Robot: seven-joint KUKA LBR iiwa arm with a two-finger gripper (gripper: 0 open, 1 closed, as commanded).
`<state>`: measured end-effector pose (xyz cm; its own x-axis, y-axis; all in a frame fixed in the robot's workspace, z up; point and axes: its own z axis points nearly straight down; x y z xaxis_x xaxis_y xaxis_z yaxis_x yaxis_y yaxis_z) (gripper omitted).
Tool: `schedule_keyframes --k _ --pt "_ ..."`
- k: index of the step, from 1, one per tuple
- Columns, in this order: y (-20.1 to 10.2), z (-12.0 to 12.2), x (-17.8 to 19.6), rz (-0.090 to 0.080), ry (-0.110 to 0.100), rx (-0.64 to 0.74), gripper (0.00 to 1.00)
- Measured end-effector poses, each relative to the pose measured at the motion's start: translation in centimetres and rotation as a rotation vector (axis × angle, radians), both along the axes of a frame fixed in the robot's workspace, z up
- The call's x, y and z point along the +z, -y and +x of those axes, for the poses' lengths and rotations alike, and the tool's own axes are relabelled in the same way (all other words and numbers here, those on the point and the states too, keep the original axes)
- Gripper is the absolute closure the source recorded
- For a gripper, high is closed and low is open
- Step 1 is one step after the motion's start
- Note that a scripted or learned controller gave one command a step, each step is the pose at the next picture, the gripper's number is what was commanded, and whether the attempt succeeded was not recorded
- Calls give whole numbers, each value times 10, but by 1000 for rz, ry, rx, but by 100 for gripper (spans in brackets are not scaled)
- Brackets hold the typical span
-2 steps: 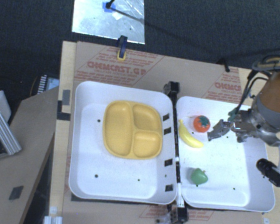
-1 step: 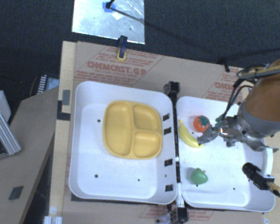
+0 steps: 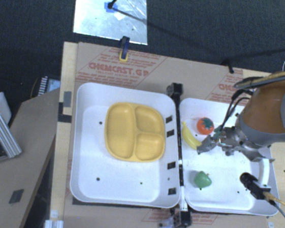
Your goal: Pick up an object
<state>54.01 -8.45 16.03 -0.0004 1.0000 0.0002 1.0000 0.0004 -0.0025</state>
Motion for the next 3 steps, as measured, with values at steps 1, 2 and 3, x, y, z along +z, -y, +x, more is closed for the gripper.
schedule_keyframes --k 1,2,3 --pt "-1 2 -63 1 0 0 0" --pt "-1 3 -49 0 4 -1 100" --pt "4 4 14 -1 9 3 100"
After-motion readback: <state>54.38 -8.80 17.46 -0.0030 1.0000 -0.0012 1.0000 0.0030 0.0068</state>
